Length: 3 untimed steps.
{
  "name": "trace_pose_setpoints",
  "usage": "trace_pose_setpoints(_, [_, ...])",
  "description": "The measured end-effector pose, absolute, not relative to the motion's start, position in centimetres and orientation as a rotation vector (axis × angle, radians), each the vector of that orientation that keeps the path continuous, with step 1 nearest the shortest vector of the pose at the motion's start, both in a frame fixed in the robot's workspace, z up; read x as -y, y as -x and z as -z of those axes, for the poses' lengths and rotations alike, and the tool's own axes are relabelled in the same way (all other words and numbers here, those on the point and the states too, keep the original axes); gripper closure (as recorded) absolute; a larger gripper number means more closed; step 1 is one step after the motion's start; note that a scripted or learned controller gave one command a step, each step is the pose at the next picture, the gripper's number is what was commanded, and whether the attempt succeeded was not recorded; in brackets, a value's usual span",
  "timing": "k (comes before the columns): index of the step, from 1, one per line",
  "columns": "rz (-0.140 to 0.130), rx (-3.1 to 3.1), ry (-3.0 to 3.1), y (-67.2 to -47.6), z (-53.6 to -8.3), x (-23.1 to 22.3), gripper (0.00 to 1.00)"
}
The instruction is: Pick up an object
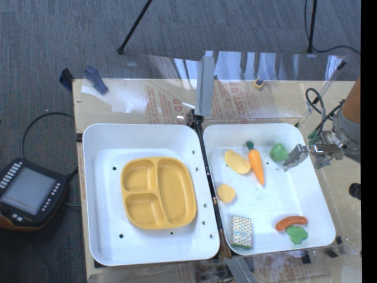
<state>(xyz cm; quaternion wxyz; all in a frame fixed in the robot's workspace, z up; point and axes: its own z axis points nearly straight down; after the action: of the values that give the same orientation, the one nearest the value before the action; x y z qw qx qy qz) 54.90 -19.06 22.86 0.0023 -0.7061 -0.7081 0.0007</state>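
The right bin [306, 208] holds several toy foods: an orange carrot [256, 164], a yellow piece [237, 162], a smaller yellow piece [226, 193], a green ball [278, 152], a red sausage [291, 222], a green broccoli [297, 234] and a pale wrapped block [241, 231]. My gripper [300, 155] hangs over the bin's right side, just right of the green ball. Its fingers stand apart with nothing between them.
The left bin [100, 158] carries a yellow divided plate [158, 192]. A grey post [205, 87] rises behind the seam between the bins. A teach pendant [26, 194] lies on the floor at left. Cables hang near the arm at right.
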Motion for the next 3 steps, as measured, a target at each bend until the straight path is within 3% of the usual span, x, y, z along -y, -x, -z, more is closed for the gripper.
trace_pose_setpoints(1, [-0.001, 2.202, 2.236, -60.1, -8.7, 15.9, 0.00])
trace_pose_setpoints(2, [-0.004, 2.200, 2.235, -54.0, -8.6, 13.7, 0.00])
trace_pose_setpoints(3, [-0.002, 2.077, 2.352, -61.1, -8.7, 13.1, 0.00])
